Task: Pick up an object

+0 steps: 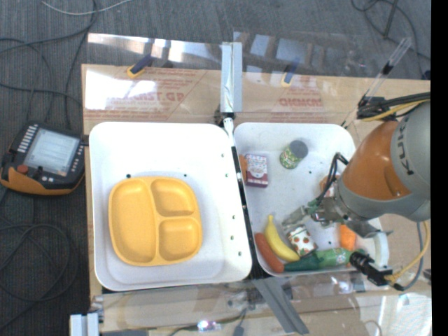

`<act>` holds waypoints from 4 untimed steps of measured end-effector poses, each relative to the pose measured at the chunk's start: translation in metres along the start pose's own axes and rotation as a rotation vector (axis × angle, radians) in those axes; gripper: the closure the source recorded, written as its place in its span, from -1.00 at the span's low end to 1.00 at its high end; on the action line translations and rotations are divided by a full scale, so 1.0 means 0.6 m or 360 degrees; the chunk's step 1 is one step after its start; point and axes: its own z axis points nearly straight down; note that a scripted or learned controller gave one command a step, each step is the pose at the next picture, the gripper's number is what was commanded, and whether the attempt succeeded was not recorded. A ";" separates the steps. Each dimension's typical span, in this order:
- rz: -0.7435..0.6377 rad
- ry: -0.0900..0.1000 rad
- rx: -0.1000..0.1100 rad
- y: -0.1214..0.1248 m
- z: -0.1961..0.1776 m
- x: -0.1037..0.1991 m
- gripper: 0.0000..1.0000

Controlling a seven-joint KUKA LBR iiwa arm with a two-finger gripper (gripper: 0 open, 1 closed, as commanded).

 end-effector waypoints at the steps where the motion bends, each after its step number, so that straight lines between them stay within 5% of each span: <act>1: -0.0001 0.0006 -0.0002 0.002 -0.017 0.002 1.00; 2: -0.0071 0.0013 -0.0001 0.001 -0.002 -0.060 1.00; 3: -0.0078 0.0017 0.0006 -0.001 0.001 -0.056 -1.00; 4: -0.0005 0.0048 0.0018 0.127 0.005 -0.102 -1.00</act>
